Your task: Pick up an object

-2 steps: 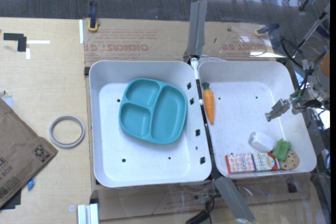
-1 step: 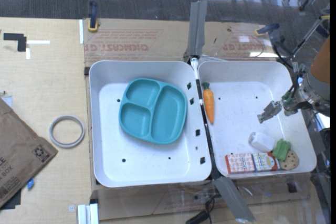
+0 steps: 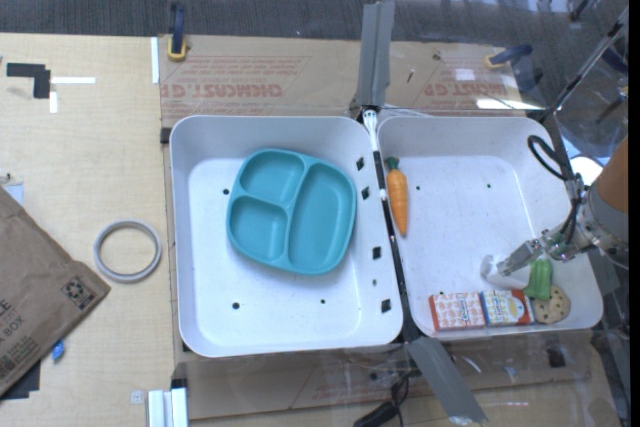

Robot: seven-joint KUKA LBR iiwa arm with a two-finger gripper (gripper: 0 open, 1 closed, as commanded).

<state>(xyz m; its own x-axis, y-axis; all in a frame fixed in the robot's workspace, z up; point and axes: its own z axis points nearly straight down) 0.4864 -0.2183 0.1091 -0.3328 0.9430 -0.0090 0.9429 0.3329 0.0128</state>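
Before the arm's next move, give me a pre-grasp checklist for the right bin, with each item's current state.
1. Gripper is over the right bin: ok.
2. Fingers closed on an object: cannot tell.
3. Green item lies right beside the gripper: ok.
4. Carton lies flat along the near wall, close to the green item, so it crowds a grasp: not ok.
5. Carrot lies apart at the left wall, unobstructed: ok.
6. Teal plate sits in the left bin, out of the way: ok.
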